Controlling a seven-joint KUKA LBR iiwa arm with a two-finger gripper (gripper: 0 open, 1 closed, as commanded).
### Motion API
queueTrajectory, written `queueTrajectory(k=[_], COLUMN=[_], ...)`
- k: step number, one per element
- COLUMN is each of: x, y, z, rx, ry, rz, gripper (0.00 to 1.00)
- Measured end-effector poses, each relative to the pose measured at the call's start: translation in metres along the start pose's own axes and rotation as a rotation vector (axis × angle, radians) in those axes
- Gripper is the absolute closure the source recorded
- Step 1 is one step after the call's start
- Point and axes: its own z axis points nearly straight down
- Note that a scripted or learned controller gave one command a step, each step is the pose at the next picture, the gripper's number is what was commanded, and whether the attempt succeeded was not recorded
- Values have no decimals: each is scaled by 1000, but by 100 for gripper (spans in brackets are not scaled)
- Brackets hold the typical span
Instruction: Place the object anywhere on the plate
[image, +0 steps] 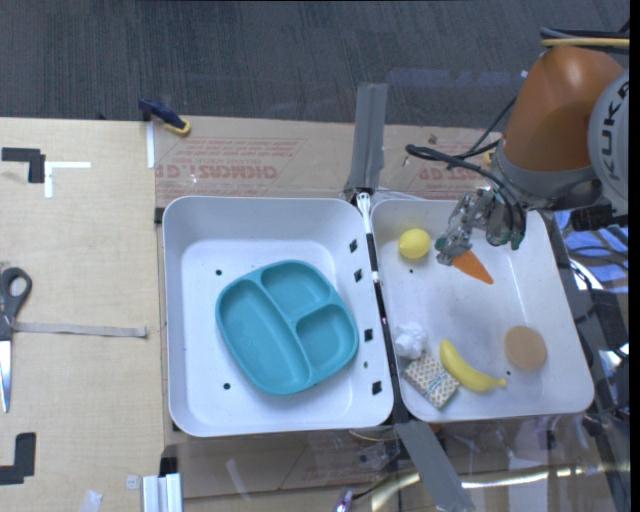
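We judge this to be the picking step. The claw hangs low over the far part of the right bin, and its tips sit right at the thick end of the carrot, which lies on the bin floor pointing away toward the near right. Whether the claw is spread or closed we cannot tell — the tips merge with cabling and the carrot's top, and nothing shows clearly gripped between them.

Just to the left of the claw lies a lemon. Nearer the front of the same bin we see a banana, a round tan piece, a patterned sponge-like pad and a small white lump.

The blue plate, with its three compartments, rests in the left bin, well apart from the arm.

Nothing lies on the plate yet. The next move, as we read it, calls for a firm hold on the carrot, then a lift high enough to clear the two inner rims between the bins — and a carry left before lowering over any compartment.
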Motion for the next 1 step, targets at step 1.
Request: queueTrajectory(k=[1], x=[29], y=[101], z=[0], rx=[-2], ry=[1], rz=[-79], gripper=[100])
